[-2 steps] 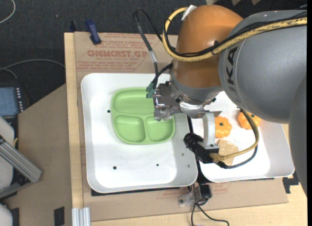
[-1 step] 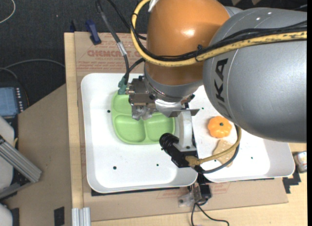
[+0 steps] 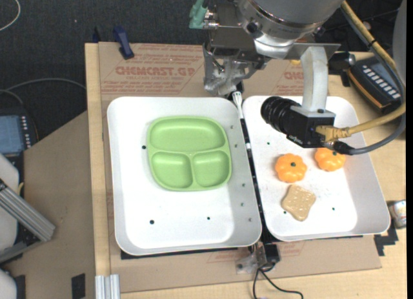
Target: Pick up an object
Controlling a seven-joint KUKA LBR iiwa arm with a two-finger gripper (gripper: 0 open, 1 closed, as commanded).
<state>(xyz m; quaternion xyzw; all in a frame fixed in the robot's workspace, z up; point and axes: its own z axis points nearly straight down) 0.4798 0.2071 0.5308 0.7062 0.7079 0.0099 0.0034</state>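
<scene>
Two white bins (image 3: 129,226) sit on brown board (image 3: 155,65) over dark carpet (image 3: 45,26). At twelve o'clock, the gripper (image 3: 222,81) hovers; its grip state I cannot tell.

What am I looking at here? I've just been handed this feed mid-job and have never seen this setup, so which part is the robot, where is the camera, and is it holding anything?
You have one camera, fixed above a bench and looking down at a slant. The big grey shape with the orange band at the top is the robot arm, reaching in from the right. Its gripper hangs near the far edge, above the seam between two shallow white bins; I cannot tell whether anything is in it. A black cylindrical device on a white bracket, mounted on the arm, hangs over the right bin. The left bin holds a green divided plate. The right bin holds two small orange pumpkin-like toys, one near the middle and one beside the black device, plus a tan cracker-shaped piece nearer the camera. All three lie loose in the bin.
</scene>
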